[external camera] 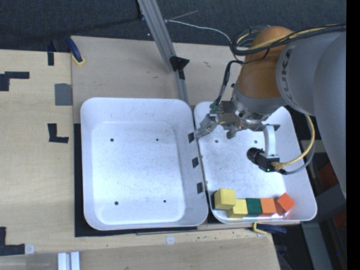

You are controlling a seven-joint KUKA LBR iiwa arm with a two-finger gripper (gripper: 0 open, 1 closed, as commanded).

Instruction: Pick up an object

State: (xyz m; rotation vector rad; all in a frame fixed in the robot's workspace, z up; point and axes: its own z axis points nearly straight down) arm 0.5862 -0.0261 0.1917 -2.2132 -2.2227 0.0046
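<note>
A: How many blocks do you count from your end?

B: I count five, all in the right bin (297, 151), lined up along its near wall. A yellow block (225, 198) sits at the left end, a second yellow block (239, 208) touches it, then a green block (254, 206), an orange block (268, 206), and a tilted red-orange block (285, 202) at the right end, each touching the next.

A: And the other bin?

B: I see two white bins on the counter (34, 151), side by side with rims touching. The left bin (90, 167) shows me just its bare speckled floor.

A: Where is the gripper?

B: I have the gripper (233, 124) over the far part of the right bin, well apart from the row of blocks. From this slant I cannot tell how the fingers stand; the wrist hardware hides them. I see no block there.

A: Anything in the way?

B: A grey metal pole (163, 35) slants in from the top and ends near the bins' far rims. A yellow cable (301, 153) loops beside the wrist. I also see black tape marks (55, 133) on the counter at left.
</note>
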